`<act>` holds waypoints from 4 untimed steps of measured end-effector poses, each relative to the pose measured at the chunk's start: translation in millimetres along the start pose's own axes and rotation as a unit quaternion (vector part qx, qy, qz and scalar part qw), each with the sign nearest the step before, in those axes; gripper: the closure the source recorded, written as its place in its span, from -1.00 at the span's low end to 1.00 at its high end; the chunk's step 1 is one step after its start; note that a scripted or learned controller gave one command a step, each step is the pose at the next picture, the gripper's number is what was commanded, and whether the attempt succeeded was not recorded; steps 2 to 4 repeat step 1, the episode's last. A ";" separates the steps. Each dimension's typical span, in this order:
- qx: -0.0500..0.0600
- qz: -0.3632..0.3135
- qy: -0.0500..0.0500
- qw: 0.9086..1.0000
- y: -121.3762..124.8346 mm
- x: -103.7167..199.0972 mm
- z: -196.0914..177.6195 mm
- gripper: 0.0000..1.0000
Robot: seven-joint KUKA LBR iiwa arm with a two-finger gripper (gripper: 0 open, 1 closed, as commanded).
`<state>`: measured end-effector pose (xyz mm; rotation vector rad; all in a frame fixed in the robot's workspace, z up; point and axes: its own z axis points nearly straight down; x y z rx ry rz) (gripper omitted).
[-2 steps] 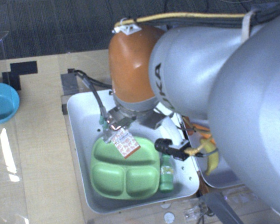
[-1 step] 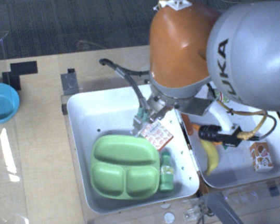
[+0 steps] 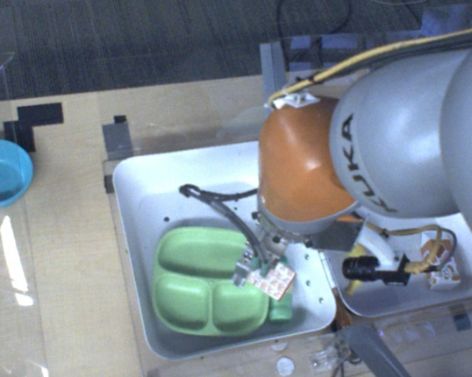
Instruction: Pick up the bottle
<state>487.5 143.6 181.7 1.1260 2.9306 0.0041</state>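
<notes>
Currently, end effector (image 3: 260,270): low at the green tray's right edge; finger state cannot be told.
Green tray (image 3: 199,279): in the left bin (image 3: 142,242).
Bottle: cannot tell which item.

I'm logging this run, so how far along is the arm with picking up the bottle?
Done: the arm has reached into the left bin, its gripper low beside the green tray. In hand: nothing visibly held; a green bottle-like piece lies at the tray's right corner under a patterned tag. Left: grasp and lift.
</notes>
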 end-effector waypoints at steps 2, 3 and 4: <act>-0.009 -0.090 -0.005 0.996 23.6 10.3 70.9 1.00; -0.009 -0.090 -0.005 0.996 23.6 10.3 70.9 1.00; -0.009 -0.090 -0.005 0.996 23.6 10.3 70.9 1.00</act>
